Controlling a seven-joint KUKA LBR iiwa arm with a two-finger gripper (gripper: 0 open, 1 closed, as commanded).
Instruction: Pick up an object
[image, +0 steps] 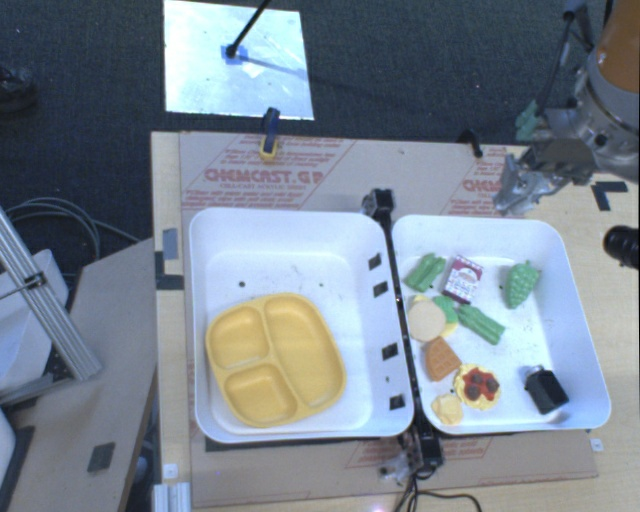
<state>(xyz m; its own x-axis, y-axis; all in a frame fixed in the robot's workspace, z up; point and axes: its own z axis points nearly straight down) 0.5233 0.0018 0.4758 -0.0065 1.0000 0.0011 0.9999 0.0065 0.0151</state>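
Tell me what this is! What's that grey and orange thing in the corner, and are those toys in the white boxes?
That thing is a robot arm. Its gripper, a claw with two fingers, hangs above the back edge of the right bin. It is not holding anything. Its job is to pick something up.

The picture comes from one camera fixed above the bench, looking down at a slant.

The left bin holds a yellow tray with three compartments. The right bin holds what look like toy foods: a green bumpy piece, a green pod, another green piece, a small red-and-white box, a pale round disc, an orange wedge, a little pizza, a small yellow piece, and a black block.
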